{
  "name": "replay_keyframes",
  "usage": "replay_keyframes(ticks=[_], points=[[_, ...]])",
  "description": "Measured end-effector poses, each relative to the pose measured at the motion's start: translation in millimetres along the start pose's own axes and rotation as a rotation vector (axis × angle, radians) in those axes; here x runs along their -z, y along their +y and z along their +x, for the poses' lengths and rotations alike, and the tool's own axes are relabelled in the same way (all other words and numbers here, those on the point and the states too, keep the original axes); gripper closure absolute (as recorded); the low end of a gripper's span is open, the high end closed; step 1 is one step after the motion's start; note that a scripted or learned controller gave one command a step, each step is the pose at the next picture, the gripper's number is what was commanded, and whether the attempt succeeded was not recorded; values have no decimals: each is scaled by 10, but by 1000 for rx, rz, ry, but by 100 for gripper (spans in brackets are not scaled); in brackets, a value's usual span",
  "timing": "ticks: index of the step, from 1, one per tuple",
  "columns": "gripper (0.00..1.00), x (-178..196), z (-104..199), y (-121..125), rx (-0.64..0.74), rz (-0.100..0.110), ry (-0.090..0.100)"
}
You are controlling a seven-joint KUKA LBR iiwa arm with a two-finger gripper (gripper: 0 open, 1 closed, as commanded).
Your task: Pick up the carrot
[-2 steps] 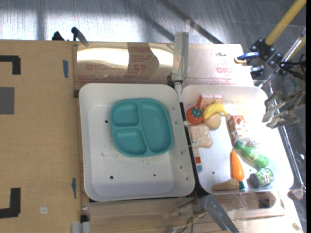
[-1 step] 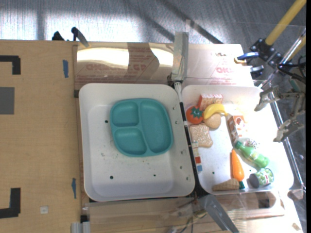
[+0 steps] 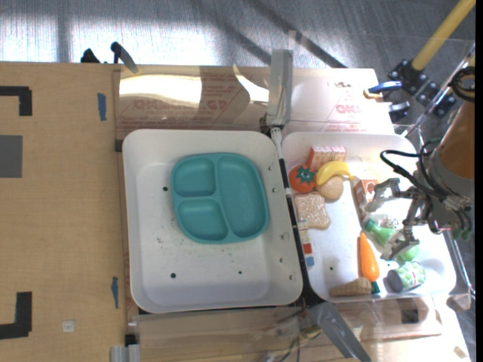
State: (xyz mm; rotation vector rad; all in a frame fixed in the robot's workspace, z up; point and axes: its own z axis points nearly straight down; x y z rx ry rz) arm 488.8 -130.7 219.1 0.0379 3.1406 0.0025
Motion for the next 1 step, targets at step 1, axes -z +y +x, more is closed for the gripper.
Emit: replay_keyframes(ticks=[1], points=[[0, -1163, -104, 216, 194, -3, 4]])
